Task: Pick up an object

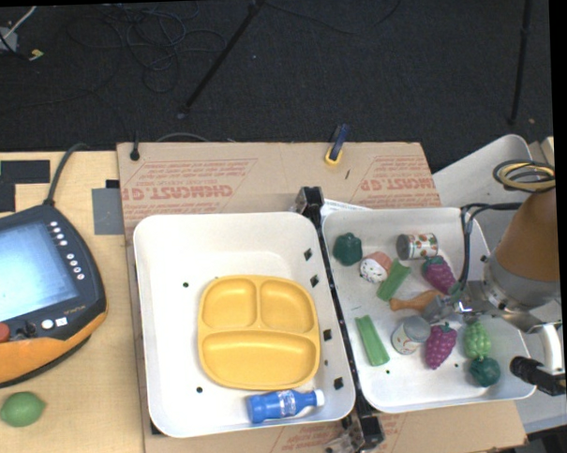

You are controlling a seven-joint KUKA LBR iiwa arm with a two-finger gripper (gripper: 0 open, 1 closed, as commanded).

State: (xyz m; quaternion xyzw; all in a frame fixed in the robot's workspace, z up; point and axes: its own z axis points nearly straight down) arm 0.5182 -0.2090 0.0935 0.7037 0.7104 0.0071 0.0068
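Inside left bin [164,273]: yellow tray [259,331], blue bottle [284,405].

A robotics lab: teach pendant [33,288], cardboard-covered bench [216,177], trailing cables [163,38] on dark carpet

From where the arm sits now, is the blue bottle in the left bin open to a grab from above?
Probably yes. The blue bottle lies on its side at the left bin's near edge, apart from the yellow divided plate, with nothing over it. The arm would have to cross from the right bin.
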